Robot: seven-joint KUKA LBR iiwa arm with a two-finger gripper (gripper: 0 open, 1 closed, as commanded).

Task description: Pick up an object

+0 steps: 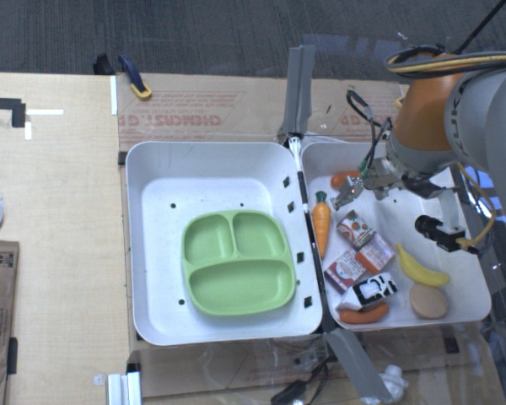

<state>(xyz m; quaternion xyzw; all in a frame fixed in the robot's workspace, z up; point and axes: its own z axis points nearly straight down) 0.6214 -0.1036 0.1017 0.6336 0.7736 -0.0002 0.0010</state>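
Camera view: claw (352, 194) hangs in the right bin (472, 310), just right of the toy carrot (321, 226).
Claw state: cannot tell.
Carrot: left edge of that bin; likely light, stiff, smooth; best taken across its middle.
Unclear: red item behind the claw, partly hidden.

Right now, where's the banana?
Camera view: the banana lies in the right bin, near its right wall, just above the round tan item.
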